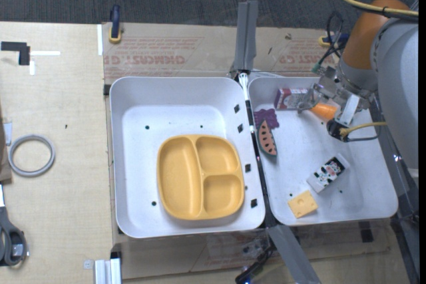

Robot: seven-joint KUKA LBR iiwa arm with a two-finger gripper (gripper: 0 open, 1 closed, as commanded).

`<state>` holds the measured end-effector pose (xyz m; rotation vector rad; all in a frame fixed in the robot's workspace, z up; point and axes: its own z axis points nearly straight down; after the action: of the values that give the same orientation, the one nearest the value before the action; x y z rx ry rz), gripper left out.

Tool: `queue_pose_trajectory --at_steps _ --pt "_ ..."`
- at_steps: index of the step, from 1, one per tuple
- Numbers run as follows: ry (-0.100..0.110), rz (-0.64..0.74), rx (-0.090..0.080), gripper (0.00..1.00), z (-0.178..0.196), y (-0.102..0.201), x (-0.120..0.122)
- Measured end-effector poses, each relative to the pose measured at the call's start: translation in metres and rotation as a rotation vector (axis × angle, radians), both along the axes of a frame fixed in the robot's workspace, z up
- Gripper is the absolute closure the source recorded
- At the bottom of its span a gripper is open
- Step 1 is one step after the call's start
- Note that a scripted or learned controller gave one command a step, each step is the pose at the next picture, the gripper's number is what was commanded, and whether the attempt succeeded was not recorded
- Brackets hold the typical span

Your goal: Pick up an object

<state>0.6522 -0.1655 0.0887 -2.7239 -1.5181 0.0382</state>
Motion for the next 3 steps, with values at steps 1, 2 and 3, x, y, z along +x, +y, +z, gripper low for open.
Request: queue_pose_trajectory --at_steps 1,2,3 --pt "-0.026 0.199 -0.006 0.00 0.015 0.025 0.005" --pt "-0.031 0.054 -0.008 0.00 0.003 -0.008 -0.007" --pt "-0.030 0.056 -0.009 1.00 0.013 -0.009 -0.007"
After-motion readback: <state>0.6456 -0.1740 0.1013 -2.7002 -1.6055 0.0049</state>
